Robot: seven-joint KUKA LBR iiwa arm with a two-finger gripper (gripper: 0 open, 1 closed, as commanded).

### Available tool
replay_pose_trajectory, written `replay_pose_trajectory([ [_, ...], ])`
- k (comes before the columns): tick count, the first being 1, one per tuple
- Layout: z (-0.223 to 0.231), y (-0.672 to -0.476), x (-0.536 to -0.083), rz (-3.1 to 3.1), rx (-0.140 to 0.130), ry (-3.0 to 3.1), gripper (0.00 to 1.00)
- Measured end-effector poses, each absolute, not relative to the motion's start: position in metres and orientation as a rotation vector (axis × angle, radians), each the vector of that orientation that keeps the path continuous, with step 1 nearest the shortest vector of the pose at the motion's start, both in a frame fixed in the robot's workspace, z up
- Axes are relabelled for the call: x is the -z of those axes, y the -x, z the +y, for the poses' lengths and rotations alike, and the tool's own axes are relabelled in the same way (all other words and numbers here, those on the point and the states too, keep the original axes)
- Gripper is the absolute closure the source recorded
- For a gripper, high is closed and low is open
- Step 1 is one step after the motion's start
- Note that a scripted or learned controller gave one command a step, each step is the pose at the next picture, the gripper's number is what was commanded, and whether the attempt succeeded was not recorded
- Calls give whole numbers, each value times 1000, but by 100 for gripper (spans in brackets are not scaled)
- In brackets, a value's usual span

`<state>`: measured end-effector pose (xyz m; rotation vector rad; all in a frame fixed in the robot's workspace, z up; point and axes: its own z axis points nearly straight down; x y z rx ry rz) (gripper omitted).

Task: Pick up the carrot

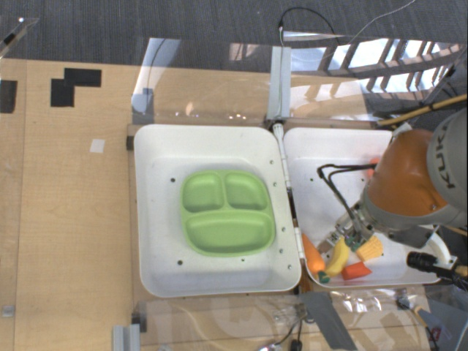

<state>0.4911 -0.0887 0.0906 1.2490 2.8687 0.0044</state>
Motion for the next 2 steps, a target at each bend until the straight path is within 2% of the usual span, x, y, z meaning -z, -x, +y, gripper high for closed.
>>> replay_pose_trajectory([
  [1, -87, -495, -103, 2861, -13, -1241, 100],
  [2, -89, -497, -105, 2851, -12, -1241, 0],
])
